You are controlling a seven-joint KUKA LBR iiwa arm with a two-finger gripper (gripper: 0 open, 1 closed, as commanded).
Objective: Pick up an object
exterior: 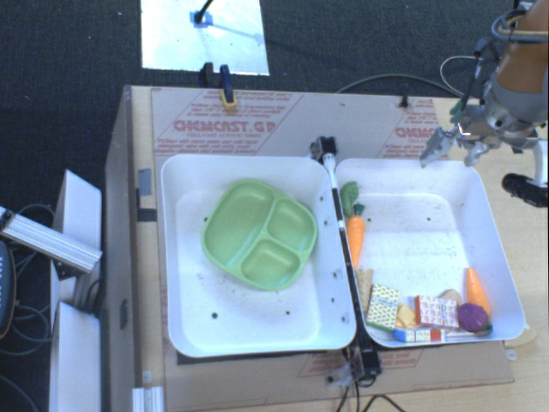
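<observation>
So far nothing is picked up: the objects all lie in the right bin [493, 230], most of them crowded into its near corner. A patterned packet [383, 305], a red-and-white box [437, 311], a purple ball-like toy [473, 317] and a small orange carrot [477, 290] sit close together against the near wall, and a longer carrot [353, 234] with a green top lies along the left wall, just beside the divider between the bins. Any of these could serve as the object to lift, in my judgement; the whole task is left, from descent to grasp to lift. The left bin [184, 256] holds a green sectioned tray [260, 233]. Farther back, the gripper [454, 146] hangs above the far right corner of the right bin, its fingers spread apart with nothing between them, well apart from the clutter. Both bins rest on a sheet of printed board [257, 118] over the bench; beyond it dark carpet [69, 50] carries a pale square sheet [202, 24]
</observation>
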